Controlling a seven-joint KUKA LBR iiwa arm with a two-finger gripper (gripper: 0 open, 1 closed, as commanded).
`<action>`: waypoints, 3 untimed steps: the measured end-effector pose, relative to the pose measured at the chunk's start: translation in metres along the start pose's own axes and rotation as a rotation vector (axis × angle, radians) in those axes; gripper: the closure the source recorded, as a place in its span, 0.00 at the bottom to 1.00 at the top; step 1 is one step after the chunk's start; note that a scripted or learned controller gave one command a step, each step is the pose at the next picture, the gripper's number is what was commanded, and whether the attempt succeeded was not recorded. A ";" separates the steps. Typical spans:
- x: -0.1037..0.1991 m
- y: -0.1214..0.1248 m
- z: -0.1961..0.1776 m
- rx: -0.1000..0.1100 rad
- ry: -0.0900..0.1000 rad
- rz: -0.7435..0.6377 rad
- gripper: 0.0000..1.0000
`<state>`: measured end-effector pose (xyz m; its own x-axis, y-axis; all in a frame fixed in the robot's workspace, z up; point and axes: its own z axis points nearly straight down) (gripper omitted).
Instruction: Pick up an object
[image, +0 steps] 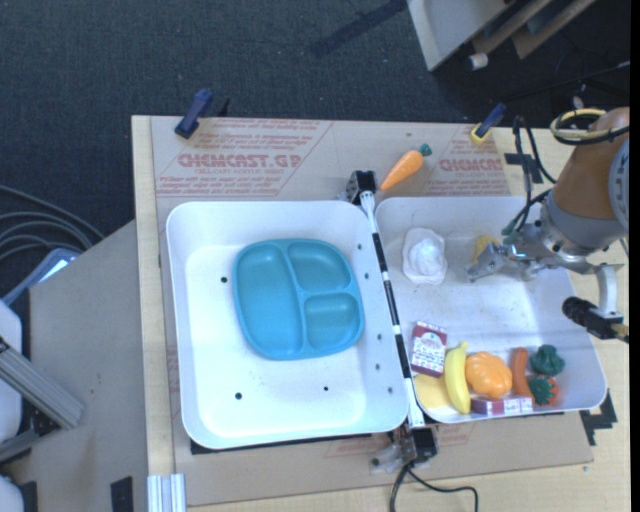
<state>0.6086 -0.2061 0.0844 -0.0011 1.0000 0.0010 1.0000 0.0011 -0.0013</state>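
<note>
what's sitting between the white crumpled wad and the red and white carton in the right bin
Nothing: the camera view shows bare bin floor between the white wad and the carton.

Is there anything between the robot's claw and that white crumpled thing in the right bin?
Nothing visible. The gripper sits low in the right bin, and the white crumpled thing lies just to its left, with bare bin floor between them. The other toys are bunched at the bin's near edge, out of the way.
</note>
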 end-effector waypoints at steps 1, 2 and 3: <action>-0.010 0.058 0.000 0.011 0.017 -0.004 0.00; -0.015 0.059 -0.011 -0.001 0.001 -0.004 1.00; 0.063 0.044 -0.085 -0.002 0.000 0.000 1.00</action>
<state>0.6527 -0.1430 0.1698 -0.0014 1.0000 0.0005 1.0000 0.0014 0.0002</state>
